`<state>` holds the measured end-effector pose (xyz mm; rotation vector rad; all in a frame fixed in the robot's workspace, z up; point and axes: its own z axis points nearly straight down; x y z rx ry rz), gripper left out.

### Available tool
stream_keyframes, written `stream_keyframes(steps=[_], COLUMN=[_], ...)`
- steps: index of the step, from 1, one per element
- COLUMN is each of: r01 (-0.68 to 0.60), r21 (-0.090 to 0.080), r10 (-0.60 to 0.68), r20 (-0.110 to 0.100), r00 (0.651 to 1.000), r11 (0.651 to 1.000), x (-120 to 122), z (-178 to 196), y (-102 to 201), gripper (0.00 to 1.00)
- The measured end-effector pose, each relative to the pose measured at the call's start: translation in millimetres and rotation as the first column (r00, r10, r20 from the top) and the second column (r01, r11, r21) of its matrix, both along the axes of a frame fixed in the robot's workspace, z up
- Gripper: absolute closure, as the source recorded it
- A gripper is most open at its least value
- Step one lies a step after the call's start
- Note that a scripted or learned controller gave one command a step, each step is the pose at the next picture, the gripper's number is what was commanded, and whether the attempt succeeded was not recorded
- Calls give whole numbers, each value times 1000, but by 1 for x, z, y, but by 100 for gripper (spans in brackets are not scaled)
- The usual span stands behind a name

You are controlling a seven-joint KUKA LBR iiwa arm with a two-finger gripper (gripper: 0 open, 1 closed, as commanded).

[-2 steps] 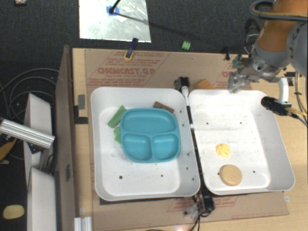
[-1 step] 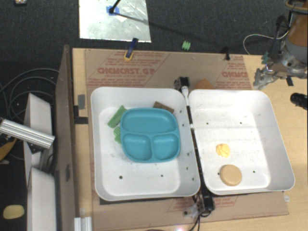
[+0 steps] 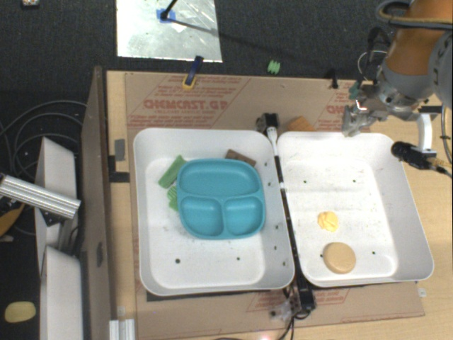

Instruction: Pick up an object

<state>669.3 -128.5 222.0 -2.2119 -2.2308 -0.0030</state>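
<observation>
The gripper (image 3: pixel 352 124) is located over the far rim of the right bin (image 3: pixel 407 190), at about one o'clock; whether its fingers are apart cannot be told. A yellow object (image 3: pixel 327 222) and a tan round object (image 3: pixel 340 257) are seen in that bin toward six o'clock, well apart from the gripper. A blue divided tray (image 3: pixel 219 198) is held in the left bin (image 3: pixel 152 211).

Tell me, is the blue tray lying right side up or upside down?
Right side up: the blue tray shows its three hollow compartments facing upward.

black cables (image 3: pixel 32 129), foil sheet (image 3: pixel 168 20), metal bar (image 3: pixel 39 195)
</observation>
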Motion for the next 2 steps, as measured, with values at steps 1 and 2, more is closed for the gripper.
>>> stream_keyframes(steps=[1, 2], r01=[13, -1], r21=[-6, 0], r10=[-13, 1], r20=[3, 0], r00=[1000, 1000], r11=[1000, 1000], x=[-1, 0], z=[3, -12], y=[-84, -12], gripper=[100, 100])
